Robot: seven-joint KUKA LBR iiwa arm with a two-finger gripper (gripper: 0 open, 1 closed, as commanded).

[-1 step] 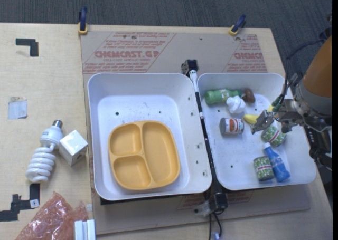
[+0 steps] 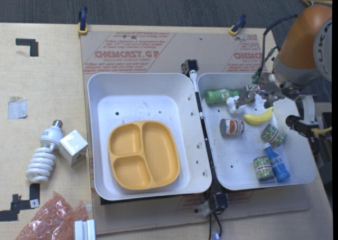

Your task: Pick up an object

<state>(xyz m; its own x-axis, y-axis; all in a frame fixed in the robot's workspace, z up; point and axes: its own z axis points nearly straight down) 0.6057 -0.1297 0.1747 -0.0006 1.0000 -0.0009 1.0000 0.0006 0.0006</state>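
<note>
The gripper (image 2: 247,96) hangs over the far edge of the right bin (image 2: 232,178); whether its claw is released or clenched cannot be told. Just beside it, toward the bin's near edge, lies a banana (image 2: 259,117), apparently light, smooth and curved, probably best pinched across its thick middle so it cannot roll free.

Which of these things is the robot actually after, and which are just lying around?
For the job, in the right bin, near the claw: green bottle, banana, can, blue bottle.

Lying about: yellow tray, light bulb, white cube, red mesh bag.
</note>
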